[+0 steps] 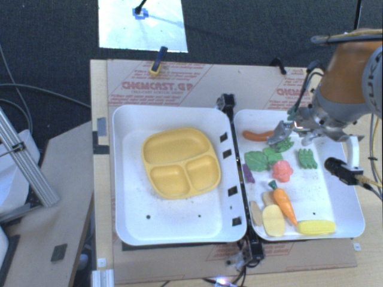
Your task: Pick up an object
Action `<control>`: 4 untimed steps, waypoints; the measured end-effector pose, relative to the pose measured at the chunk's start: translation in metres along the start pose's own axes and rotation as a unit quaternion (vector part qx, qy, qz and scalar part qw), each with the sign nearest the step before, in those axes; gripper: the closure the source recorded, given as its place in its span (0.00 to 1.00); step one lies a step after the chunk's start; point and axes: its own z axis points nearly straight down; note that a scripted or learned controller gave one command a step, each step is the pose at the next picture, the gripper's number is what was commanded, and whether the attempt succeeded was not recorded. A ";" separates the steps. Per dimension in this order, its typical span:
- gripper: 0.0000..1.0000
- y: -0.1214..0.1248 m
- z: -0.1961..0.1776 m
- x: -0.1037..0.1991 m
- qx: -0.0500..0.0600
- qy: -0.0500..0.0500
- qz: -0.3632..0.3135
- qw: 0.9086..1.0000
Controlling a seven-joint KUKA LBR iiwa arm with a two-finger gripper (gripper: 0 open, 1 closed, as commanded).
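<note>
arm [353, 70]: grey casing | orange band above wrist | tool [294, 135]: silvery metal | black cable at wrist

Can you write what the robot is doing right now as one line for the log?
task: pick object | gripper: over right bin, above green leaf | grasp: none seen | left bin: yellow tray

The right bin [353, 217] holds small toy foods. An orange carrot [283, 203] lies slanted at its middle, a pink strawberry [282, 170] just above it, green leaves [261, 159] left of that, and a yellow piece [316, 226] near its lower edge.
</note>
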 end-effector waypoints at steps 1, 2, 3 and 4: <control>0.00 -0.091 0.024 0.039 0.004 0.001 0.000 1.000; 0.00 -0.068 0.086 -0.021 0.002 -0.001 0.003 1.000; 0.00 -0.104 0.106 0.009 0.003 0.001 0.001 1.000; 1.00 -0.101 0.094 0.008 -0.001 0.000 0.001 1.000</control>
